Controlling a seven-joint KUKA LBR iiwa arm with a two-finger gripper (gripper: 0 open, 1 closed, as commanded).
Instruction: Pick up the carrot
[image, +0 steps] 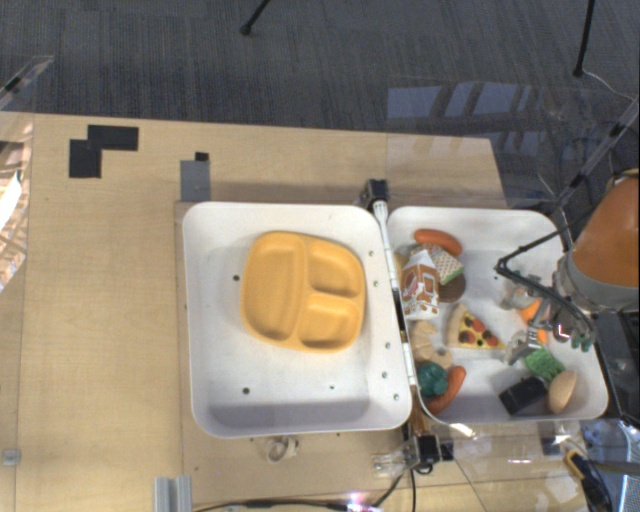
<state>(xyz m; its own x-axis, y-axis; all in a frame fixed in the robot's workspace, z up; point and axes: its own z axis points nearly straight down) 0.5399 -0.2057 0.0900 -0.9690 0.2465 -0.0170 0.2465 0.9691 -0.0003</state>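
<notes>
Light wooden bench (100, 330) on dark grey carpet, two shallow white bins side by side on it. Carrot (530, 311) sits in the right bin (480, 218), right of frame centre, a small orange piece with green top (545, 362) just below it, lower right. Gripper (545, 325) is right over the carrot, metal fingers (522, 345) crowding it; can't tell from this angle whether the jaws are wide or closed, or whether the carrot is actually between them. Arm (605, 250) comes in from the right edge, orange band above the wrist, black cable looping off to the left of it. Just below the green top: a tan egg-shaped piece (562, 390) and a black block (523, 396), near the bin's lower right corner. Left of the gripper, a pizza slice (474, 332) lies flat. Further left along the bin's left wall: a carton (421, 285) with brown print, a sausage (438, 240) above it near the top edge, a dark green item (432, 379) and a second reddish sausage (452, 382) touching it near the bottom. Left bin (215, 400) holds a yellow divided plate (302, 290), three compartments, centre of the bin. Black tape marks (102, 148) on the bench, upper left.
</notes>
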